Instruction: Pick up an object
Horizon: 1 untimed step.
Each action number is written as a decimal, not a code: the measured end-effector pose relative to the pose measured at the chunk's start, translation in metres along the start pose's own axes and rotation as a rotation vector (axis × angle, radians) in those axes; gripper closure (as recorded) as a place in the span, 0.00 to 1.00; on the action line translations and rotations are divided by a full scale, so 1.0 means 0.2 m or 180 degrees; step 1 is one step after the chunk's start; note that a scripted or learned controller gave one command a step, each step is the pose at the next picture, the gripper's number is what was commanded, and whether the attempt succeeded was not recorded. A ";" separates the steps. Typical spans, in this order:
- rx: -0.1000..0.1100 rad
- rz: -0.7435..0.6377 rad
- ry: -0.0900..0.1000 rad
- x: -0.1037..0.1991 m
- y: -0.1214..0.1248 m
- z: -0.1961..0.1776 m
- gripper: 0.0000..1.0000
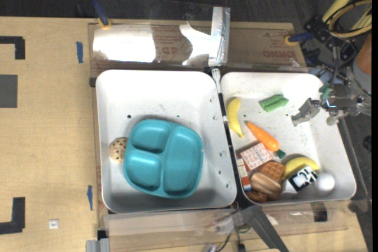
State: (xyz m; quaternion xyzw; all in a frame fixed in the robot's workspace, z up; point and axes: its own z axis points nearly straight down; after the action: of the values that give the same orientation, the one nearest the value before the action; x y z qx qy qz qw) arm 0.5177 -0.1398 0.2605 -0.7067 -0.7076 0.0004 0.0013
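Note:
The right bin (295,82) holds a small yellow banana (234,115), a green block (273,102), an orange carrot (263,136), a red-and-white box (257,156), a brown waffle piece (269,177), a second banana (298,165) with a black label, and a white ball (325,182). My gripper (319,114) hangs over the right side of this bin, right of the green block and above the labelled banana. Its fingers stand open with nothing between them.
The left bin (118,91) holds a teal divided plate (163,156) and a cookie (119,149) at the plate's left edge. A clear plastic wall (153,38) rises behind the bins. Cables (339,15) hang at the upper right.

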 end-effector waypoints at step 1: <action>0.0027 -0.0223 0.0007 0.22 0.11 0.47 0.00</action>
State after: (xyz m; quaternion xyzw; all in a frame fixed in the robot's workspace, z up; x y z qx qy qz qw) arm 0.5398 -0.0953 0.1668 -0.6814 -0.7319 0.0027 0.0051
